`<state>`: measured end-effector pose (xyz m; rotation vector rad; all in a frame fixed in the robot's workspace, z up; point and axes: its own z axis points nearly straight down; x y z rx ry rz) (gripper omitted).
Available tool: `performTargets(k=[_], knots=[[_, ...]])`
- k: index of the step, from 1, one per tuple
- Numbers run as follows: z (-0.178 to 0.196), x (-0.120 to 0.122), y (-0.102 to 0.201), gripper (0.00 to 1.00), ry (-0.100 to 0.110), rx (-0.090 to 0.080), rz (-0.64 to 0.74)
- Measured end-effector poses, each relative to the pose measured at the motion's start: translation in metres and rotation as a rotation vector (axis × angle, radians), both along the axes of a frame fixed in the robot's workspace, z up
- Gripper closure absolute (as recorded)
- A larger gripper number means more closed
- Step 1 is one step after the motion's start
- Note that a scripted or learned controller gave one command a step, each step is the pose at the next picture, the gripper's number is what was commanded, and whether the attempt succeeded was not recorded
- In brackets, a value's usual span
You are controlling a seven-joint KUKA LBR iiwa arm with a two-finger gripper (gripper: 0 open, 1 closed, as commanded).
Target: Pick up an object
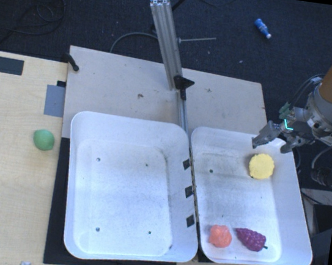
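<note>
The right bin [298, 241] holds three toys: one yellow lump [261, 166], one pink ball [220, 236], and one purple grape bunch [251, 239] lying lengthwise left-to-right. The hand [274, 140] hangs spread open, gripping nothing.

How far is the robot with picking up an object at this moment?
Nothing looks picked up yet. The tool hangs open above the far edge of the right bin, just beyond the yellow object, with nothing between its fingers. The yellow object, the orange-pink object and the purple grapes lie in that bin. Descending, closing and lifting remain.
</note>
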<state>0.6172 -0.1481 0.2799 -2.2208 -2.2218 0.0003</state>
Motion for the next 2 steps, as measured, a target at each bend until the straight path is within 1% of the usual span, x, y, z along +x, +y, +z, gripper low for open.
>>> performTargets(k=[1, 2], knots=[[0.0, 0.0, 0.0, 0.0, 0.0, 0.0, 0.0], [-0.054, 0.006, -0.007, 0.0, 0.005, 0.001, 0.0]])
